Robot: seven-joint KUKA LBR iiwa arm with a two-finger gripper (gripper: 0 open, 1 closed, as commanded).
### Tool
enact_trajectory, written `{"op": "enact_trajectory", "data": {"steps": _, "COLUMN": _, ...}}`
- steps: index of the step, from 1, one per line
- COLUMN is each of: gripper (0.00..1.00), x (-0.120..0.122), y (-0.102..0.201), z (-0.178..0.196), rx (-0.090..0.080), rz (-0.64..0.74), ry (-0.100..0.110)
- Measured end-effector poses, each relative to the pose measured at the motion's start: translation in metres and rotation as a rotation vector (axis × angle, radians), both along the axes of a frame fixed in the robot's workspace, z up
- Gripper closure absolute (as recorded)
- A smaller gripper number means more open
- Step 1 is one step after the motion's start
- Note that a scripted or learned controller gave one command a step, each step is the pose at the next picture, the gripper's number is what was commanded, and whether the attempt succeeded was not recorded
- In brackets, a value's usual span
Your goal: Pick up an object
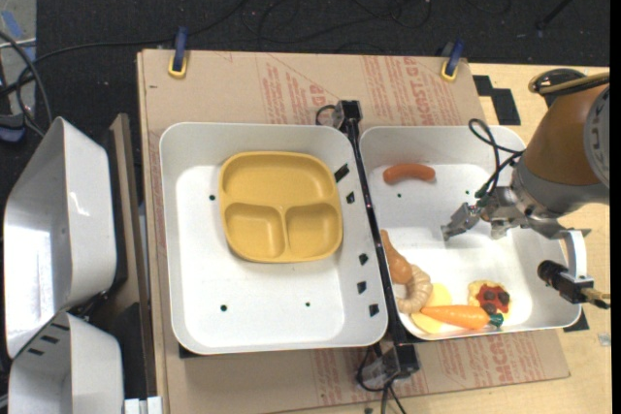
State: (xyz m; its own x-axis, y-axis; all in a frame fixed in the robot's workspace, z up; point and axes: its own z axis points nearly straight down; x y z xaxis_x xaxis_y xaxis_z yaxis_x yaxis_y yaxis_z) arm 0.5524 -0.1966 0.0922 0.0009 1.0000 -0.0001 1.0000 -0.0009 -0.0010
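The toy sausage [408,174] is lying free near the right bin's [505,143] far edge. The hand [458,227] is hovering nearby, fingers apart and holding nothing, apparently positioning for a grasp.

The two shallow white bins [184,208] look like smooth, slightly glossy plastic. The yellow three-compartment plate [281,206] is matt moulded plastic. Beneath them, the tan board printed with red lettering [291,82] has a dull, fibrous finish like cardboard or pressed wood. The small orange sausage [408,173] and orange carrot [454,314] seem shiny plastic toys. The dull grey metal gripper [458,227] looks unpolished.
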Motion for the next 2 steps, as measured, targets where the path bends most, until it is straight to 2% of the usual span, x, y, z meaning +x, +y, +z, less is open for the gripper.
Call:
{"op": "enact_trajectory", "data": {"steps": 1, "gripper": 1.0, "x": 0.0, "y": 0.0, "z": 0.01, "rx": 0.0, "rz": 0.0, "ry": -0.001}}
{"op": "enact_trajectory", "data": {"steps": 2, "gripper": 1.0, "x": 0.004, "y": -0.008, "z": 0.056, "rx": -0.001, "rz": 0.001, "ry": -0.004}}
